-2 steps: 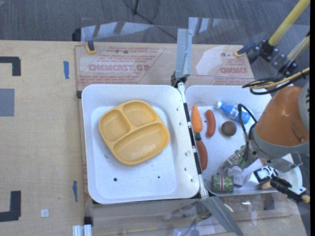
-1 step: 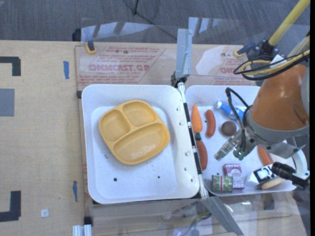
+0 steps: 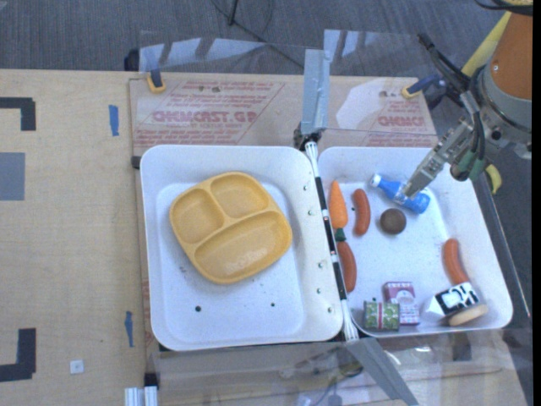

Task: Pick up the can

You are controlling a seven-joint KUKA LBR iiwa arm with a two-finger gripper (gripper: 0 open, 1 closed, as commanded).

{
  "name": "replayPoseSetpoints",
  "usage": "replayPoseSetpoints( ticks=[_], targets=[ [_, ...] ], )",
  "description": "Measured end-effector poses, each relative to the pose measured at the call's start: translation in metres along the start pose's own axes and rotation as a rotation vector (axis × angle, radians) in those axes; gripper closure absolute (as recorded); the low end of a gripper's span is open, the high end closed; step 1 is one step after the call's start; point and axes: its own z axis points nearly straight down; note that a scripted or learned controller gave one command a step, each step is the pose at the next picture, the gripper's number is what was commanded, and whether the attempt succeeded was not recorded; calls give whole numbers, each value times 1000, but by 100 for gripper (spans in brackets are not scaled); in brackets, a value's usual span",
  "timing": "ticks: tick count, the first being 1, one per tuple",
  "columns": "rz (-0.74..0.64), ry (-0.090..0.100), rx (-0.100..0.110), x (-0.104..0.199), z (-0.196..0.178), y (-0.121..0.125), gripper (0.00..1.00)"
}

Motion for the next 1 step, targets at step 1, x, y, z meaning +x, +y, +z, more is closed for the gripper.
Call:
replayPoseSetpoints(
  ticks=[1],
  targets=[
    [-95, 2, 1, 16, 132, -24, 100]
  ],
)
